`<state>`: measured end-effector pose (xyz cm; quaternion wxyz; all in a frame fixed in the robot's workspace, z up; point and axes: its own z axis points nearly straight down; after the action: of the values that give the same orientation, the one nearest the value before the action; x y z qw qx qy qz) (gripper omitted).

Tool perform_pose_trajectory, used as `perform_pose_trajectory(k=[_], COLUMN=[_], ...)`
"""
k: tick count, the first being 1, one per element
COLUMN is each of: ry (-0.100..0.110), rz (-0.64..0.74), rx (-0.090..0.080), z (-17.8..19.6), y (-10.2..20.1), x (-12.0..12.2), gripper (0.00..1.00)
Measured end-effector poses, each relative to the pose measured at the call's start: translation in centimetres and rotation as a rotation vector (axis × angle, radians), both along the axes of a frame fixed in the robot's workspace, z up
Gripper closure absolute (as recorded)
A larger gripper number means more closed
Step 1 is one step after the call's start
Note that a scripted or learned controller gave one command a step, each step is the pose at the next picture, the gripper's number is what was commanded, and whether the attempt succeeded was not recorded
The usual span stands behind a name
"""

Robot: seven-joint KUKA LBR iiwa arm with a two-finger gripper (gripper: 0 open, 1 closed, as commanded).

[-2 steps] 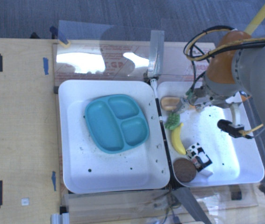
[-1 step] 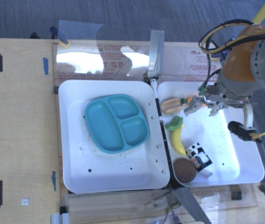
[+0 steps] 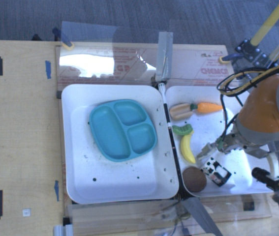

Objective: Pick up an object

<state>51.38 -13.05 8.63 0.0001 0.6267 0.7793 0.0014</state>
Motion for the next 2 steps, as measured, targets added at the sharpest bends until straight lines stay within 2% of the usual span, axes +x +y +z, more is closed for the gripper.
perform_pose_trajectory(k=[1, 2], ry=[-0.001, 0.005], rz=[-0.318, -0.177], rx=[-0.001, -0.003], z=[-0.1, -0.1], y=[-3.8, 0.7], x=[5.7, 14.0], gripper=[0.0, 0.0])
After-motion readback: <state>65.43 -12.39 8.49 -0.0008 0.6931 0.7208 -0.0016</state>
